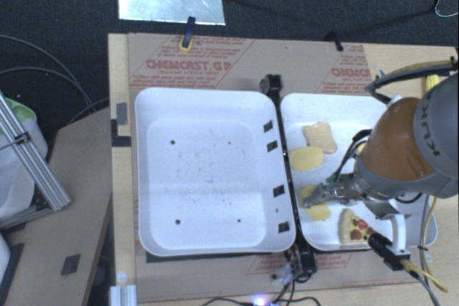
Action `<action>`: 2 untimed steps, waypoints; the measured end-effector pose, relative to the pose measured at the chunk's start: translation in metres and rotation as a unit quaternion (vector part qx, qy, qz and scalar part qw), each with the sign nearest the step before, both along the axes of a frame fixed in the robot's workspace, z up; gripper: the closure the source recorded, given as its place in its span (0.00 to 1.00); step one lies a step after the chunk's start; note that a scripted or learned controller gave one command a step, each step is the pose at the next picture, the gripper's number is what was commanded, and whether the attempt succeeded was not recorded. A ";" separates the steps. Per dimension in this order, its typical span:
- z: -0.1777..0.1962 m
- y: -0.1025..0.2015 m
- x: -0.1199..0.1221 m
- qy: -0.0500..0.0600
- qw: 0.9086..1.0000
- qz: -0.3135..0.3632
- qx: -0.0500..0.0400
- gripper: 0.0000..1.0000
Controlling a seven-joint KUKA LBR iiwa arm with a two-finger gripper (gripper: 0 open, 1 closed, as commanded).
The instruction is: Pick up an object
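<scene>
I can't tell if the gripper point(310, 199) is apart or together, low by small yellow pieces point(316, 212) in the right bin point(336, 102) nr the divider point(285, 154); risk: it nudges one away, grabs nothing.

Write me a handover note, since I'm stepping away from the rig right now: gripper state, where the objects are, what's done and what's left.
Gripper: low in the right bin, at its left side, among the yellow pieces; whether it grips anything cannot be told.
Objects, all in the right bin: tan bread-shaped piece, yellow round piece, small yellow piece beside the gripper, pizza slice near the front edge.
Left bin: nothing from the job in it.
Done: arm has reached the objects.
Left: confirm a grasp and lift one object.
</scene>
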State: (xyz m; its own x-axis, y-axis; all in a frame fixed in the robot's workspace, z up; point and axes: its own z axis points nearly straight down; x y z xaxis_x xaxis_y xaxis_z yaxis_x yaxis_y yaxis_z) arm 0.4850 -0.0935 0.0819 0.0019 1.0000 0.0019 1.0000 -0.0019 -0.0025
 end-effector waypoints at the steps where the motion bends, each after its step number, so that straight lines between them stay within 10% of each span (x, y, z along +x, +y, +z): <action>1: 0.015 0.001 0.005 -0.005 1.000 0.002 0.000 1.00; 2: 0.162 0.064 0.005 -0.010 1.000 0.007 0.000 1.00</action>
